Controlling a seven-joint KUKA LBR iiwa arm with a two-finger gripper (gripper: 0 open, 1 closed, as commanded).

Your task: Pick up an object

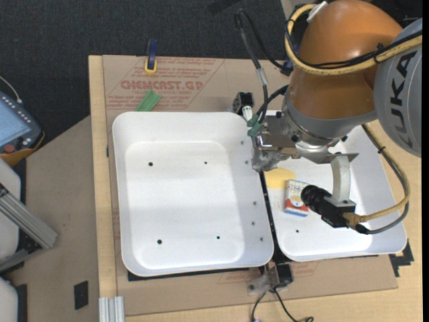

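My gripper (263, 158) hangs low over the left edge of the right bin (335, 243), close to the wall it shares with the left bin (181, 186). Just below and right of it a flat yellow piece (279, 177) lies on the bin floor, partly hidden by the wrist. A small white box with red, blue and yellow print (295, 198) lies a little further toward the front. The big orange and grey wrist covers the back of the right bin.
The bins rest on a cardboard sheet (167, 79) with red print. A green strip (149, 100) and a blue-and-yellow clamp (151, 58) sit at its far edge. Cables run along the gap between the bins.
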